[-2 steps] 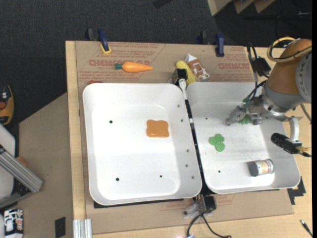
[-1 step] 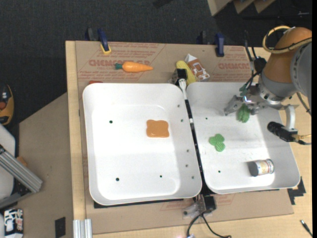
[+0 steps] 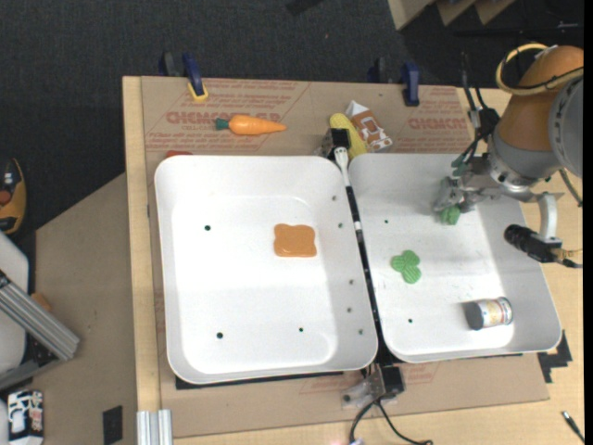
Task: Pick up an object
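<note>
Over right bin (image 3: 519,341); tool (image 3: 451,207)

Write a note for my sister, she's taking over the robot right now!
Gripper: low over the far part of the right white bin, a small green piece at its tip; whether it's gripped is unclear.
Same bin: flat green leafy toy, small grey-and-gold can lying on its side.
Left white bin: orange toast-shaped piece.
Done: no pick confirmed.
Left: lift one object clear.
</note>
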Action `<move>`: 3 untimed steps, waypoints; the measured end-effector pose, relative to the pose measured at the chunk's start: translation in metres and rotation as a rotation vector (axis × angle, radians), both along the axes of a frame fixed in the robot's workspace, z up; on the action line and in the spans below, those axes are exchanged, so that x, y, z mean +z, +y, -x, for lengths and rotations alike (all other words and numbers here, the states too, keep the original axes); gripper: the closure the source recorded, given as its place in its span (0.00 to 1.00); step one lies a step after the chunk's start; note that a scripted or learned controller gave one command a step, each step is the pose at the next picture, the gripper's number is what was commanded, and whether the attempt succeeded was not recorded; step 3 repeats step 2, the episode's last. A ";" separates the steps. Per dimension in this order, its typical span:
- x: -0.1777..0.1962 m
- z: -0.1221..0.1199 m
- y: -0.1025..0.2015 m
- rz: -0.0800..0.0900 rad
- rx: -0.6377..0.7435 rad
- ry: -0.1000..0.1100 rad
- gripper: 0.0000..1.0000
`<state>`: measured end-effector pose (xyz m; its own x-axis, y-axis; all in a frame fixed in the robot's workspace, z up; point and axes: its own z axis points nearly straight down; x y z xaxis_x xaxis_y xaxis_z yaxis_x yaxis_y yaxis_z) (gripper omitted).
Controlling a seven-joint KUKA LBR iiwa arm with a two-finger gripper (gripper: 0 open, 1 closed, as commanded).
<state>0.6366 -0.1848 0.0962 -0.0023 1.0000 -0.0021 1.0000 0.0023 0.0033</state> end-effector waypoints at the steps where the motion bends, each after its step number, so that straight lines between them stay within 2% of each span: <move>1: 0.044 -0.032 0.083 -0.002 0.005 -0.003 1.00; 2: 0.092 -0.031 0.149 -0.002 0.004 -0.003 1.00; 3: 0.092 -0.031 0.149 -0.002 0.004 -0.003 1.00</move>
